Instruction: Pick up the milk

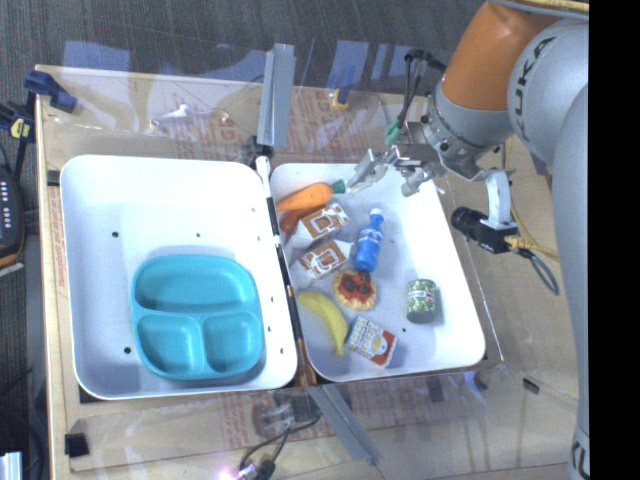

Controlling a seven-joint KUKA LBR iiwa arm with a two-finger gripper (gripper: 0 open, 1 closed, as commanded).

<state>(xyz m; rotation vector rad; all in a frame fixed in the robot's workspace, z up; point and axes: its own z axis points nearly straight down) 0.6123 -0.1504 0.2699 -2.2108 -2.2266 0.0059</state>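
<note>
Hovering at the upper edge of the right bin (462,298), the tool (392,171) is seen spread open and holding nothing. Two milk cartons (324,239) are packed against the bin's left wall, below the carrot (304,198), so a descent leftward is judged necessary.

dark grey carpet floor (200,8) ran along the top. the surface (150,118) was pale wood under a clear scuffed sheet, kinda glary, with black cables (15,188) hanging off its left edge.
</note>
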